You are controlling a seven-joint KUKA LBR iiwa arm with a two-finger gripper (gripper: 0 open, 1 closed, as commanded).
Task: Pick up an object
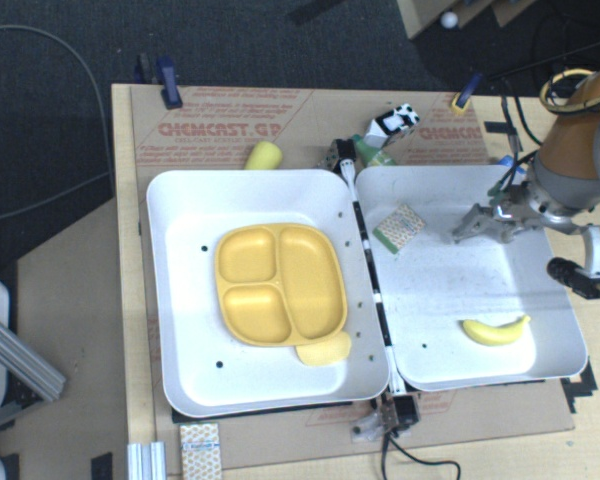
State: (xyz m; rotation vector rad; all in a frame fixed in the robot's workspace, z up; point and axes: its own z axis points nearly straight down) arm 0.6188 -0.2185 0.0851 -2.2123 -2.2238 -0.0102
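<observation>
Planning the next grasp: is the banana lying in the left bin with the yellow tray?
No, the banana lies in the right bin, apart from the yellow tray.

— What lies beyond the bins?
— Printed cardboard (230, 123), with a blue clamp (168, 83) at its far left and another (467, 92) far right.
— Anything on it?
— A yellow roll (264, 155) just beyond the left bin and a black-and-white toy (394, 122) to its right.
— And left?
— A cable (50, 58) on dark floor.

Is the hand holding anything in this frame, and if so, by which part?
Nothing is held. The hand hangs over the right bin with nothing between its fingers; the banana and the green packet lie apart from it.
</observation>
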